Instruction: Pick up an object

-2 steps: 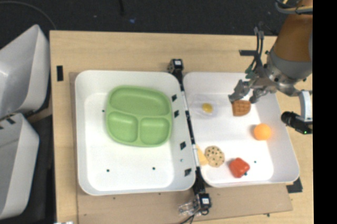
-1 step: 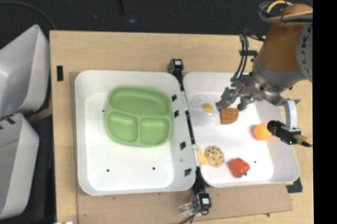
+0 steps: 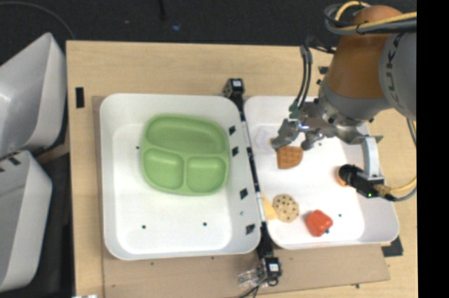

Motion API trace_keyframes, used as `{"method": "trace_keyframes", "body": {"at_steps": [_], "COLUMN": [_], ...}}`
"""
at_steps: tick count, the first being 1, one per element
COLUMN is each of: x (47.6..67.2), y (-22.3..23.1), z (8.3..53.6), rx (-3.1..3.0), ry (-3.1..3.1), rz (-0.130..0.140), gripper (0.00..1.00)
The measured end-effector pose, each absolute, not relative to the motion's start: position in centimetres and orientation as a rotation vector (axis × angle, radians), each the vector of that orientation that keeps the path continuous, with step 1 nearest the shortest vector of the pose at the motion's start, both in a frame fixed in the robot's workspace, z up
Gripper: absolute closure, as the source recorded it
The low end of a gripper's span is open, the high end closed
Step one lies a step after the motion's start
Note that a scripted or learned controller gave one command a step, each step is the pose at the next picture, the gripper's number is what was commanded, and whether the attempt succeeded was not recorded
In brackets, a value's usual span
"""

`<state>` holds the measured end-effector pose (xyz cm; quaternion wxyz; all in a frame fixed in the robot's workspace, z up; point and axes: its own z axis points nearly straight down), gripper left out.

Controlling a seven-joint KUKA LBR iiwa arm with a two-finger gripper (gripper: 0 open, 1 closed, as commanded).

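My gripper point(image 3: 299, 139) hangs over the back part of the right bin point(image 3: 379, 219), its two fingers spread and open. Just in front of its left finger lies a brown-orange pastry-like piece point(image 3: 289, 158), touching or nearly touching the fingertip and not held between the fingers. Further forward in the same bin lie a round speckled cookie point(image 3: 285, 207), a small yellow piece point(image 3: 269, 210) at the bin's left wall, and a red pepper-like object point(image 3: 318, 221). An orange object point(image 3: 342, 176) is partly hidden by a black part of the arm's fitting.
The left bin point(image 3: 119, 219) holds a green divided plate point(image 3: 186, 154) in its back half. A black clip-studded divider point(image 3: 247, 170) separates the bins. Cables and a white bracket point(image 3: 370, 160) hang from the wrist over the right bin's right side.
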<state>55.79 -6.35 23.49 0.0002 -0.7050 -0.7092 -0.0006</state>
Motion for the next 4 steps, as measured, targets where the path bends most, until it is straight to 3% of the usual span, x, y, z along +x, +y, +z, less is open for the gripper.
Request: {"method": "trace_keyframes", "body": {"at_steps": [2,3,4], "x": [52.8,52.2,52.2], "y": [3.7,8.6,8.2], "z": [22.0,22.3,22.3], "rx": [-2.212,-2.212,-2.219], "ry": [-2.227,-2.230,-2.224], "rz": [0.001,-0.003,-0.002], "gripper": [1.00,1.00,0.00]}}
